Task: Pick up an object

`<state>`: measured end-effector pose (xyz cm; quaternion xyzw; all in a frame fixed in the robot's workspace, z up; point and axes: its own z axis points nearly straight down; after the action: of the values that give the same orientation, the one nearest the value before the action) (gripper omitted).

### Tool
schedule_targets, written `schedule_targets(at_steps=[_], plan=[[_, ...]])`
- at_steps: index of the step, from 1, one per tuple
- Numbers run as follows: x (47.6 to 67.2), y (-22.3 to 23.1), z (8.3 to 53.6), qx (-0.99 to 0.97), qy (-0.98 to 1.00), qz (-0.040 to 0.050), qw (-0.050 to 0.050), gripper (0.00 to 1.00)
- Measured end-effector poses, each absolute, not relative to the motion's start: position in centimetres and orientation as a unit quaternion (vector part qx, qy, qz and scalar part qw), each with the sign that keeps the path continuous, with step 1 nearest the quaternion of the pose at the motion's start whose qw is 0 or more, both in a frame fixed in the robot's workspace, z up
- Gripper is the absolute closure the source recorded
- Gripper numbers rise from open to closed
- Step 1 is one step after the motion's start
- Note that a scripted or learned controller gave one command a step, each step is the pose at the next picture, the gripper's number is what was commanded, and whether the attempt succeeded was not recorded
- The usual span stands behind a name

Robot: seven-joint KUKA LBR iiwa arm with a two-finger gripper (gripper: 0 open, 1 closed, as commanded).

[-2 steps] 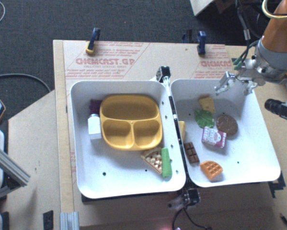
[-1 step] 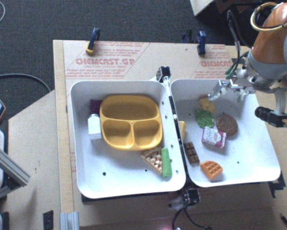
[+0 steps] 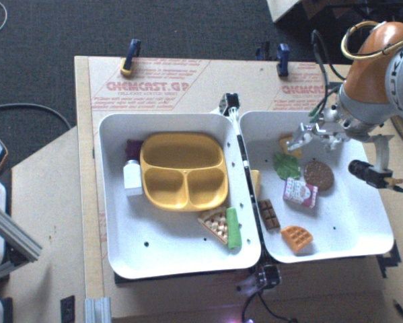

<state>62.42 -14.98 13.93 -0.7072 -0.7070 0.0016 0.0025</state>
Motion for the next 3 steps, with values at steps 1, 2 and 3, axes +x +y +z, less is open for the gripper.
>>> schedule_targets(at_steps=[1, 2, 3], plan=[[62.4, -14.9, 8.6, -0.707, -0.707, 0.0014, 0.002, 0.0], [62.5, -14.9, 10.1, -0.707, -0.707, -0.0006, -0.001, 1.0], [62.8, -14.7, 14.4, -0.707, -0.707, -0.0014, -0.003, 1.0]])
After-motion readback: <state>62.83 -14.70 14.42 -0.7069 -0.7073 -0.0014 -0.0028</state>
